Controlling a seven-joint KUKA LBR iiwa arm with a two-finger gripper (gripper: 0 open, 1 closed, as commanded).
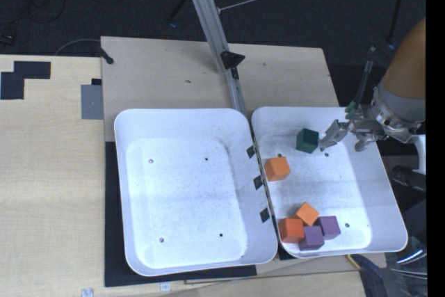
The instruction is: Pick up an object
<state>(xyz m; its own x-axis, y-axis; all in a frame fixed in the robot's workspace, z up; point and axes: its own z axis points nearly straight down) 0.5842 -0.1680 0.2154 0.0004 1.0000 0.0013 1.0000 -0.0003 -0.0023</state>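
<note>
The green block (306,140) sits near the back of the right bin (389,219), just beside the gripper (345,136), whose jaws stand released and hold nothing. It looks light, stiff and flat-sided, so a pinch across two opposite faces should suit it.

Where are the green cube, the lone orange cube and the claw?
green cube (306,140): camera view, on its top face.
lone orange cube (277,167): camera view, on its top face.
claw (345,137): camera view, midway between its fingertips.

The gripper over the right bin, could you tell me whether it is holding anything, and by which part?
Nothing is held. The gripper hangs open beside the green cube, with no object between its fingers.
</note>
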